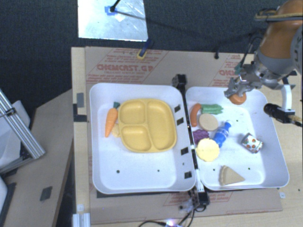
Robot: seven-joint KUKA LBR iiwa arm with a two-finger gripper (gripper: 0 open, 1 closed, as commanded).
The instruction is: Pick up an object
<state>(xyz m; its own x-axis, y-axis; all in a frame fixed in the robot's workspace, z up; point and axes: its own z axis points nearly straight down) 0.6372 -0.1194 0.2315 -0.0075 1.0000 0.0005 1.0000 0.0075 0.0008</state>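
the gripper [238,90] hangs over the right bin's [277,169] far edge, fingers closed on a small orange object [237,98]. the green item [211,109] lies below-left of it, the blue bottle [221,132] further down.

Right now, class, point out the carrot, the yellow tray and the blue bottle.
carrot [110,122], camera view, middle of its orange body
yellow tray [144,125], camera view, central divider between compartments
blue bottle [221,134], camera view, middle of its body
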